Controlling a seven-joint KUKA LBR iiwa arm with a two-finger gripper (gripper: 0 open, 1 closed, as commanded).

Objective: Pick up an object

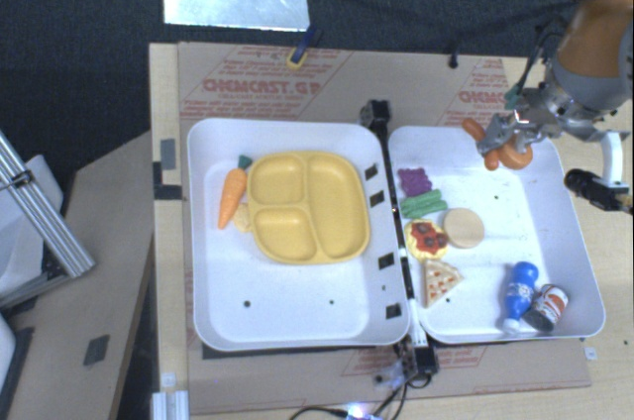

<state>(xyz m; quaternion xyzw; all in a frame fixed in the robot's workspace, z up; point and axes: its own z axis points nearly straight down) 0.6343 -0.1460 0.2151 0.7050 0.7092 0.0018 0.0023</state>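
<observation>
Above right bin's (584, 250) far corner, claw (503, 133).

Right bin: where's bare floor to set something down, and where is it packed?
Bare floor in the right bin: the middle strip between the round cracker and the right wall, and the front-center patch between the pizza slice and the blue bottle. Crowded: the left side by the divider, from the purple grapes down to the pizza slice.
</observation>
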